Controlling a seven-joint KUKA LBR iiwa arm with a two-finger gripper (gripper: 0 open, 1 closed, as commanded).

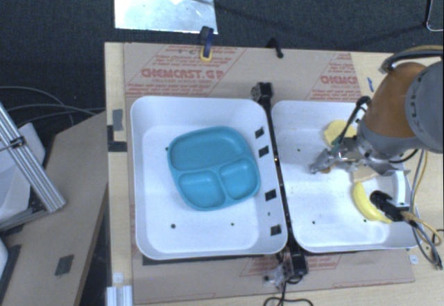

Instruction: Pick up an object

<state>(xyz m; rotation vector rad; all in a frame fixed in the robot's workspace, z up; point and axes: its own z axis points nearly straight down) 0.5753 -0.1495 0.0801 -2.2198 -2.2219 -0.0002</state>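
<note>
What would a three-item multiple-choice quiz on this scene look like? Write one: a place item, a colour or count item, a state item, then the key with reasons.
1. Where does the divided plate lie?
A. in the left bin
B. in the right bin
C. on the cardboard outside both bins

2. What colour is the divided plate?
A. red
B. blue
C. black

3. How does the divided plate lie?
A. face up, compartments showing
B. flipped upside down
C. standing on its edge against a wall

Key:
1 A: the plate sits inside the left bin, while the gripper is over the right bin, near the yellow banana.
2 B: its whole surface is light blue against the white bin.
3 A: its three compartments are open to the camera.
</note>
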